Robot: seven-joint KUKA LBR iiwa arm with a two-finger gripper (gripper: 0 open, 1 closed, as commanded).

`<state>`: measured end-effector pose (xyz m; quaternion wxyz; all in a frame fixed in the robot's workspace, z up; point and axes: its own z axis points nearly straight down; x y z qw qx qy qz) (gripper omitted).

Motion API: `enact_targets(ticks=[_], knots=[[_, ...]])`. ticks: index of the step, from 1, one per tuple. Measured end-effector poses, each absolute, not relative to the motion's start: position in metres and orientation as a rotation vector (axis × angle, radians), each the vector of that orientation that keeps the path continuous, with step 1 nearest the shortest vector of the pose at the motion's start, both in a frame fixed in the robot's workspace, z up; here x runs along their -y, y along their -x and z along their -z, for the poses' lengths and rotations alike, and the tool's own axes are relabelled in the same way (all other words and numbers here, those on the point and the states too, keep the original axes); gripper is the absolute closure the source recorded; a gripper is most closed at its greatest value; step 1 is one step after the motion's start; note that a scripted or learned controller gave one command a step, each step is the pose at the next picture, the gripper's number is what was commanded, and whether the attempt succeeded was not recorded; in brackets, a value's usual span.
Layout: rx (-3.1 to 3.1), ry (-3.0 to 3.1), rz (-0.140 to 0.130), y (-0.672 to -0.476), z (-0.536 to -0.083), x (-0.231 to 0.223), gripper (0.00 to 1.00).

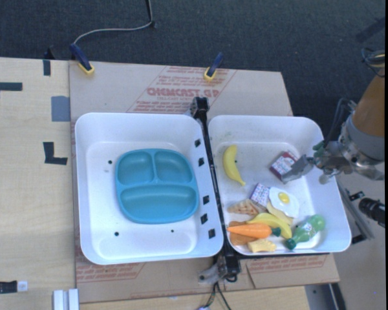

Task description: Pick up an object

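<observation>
Right of the divider: right bin [246, 126], shallow and white, holding a clutter of toy food.
Banana: yellow banana [231, 165], curved, lying alone just right of the divider, apart from the rest.
Carton: small dark red carton [282, 165] with a pale face, right of the banana, near the bin's right wall.
Egg: fried egg [283, 201], white with a yellow yolk, below the carton.
Pile: orange carrot [249, 230] lies along the bin's front edge; a small patterned packet [259, 193] sits just left of the egg; a green piece [308, 229] sits in the front right corner.
Arm: grey, with an orange band [372, 108], reaching in over the bin's right wall, its wrist slanting down and left.
Gripper: gripper [302, 166] just beside the carton's right edge, low over the bin.
Fingers: cannot tell how wide they stand, and nothing is seen between them.
Left of the divider: left bin [90, 134] carrying a blue sectioned plate [157, 185].
Table: brown cardboard sheet [181, 89] under both bins.
</observation>
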<state>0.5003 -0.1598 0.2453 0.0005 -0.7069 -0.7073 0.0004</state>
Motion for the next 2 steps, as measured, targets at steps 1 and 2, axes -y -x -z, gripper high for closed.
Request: enact_targets(ticks=[1, 2], knots=[[2.236, 2.233, 0.014, -0.524, -0.1, 0.125, 0.0], [2.227, 2.222, 0.005, -0.588, -0.086, 0.103, 0.0]])
